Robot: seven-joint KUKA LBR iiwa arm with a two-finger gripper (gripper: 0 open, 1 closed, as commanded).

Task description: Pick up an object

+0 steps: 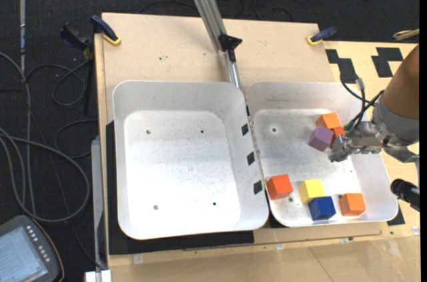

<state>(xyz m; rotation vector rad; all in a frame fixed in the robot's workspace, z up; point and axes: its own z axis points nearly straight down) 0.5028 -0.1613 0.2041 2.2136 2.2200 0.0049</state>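
In the right bin (383, 171), the gripper (339, 151) is seen just at four o'clock of a purple block (321, 138); the state of its fingers cannot be told. An orange block (328, 121) touches the purple one at one o'clock.
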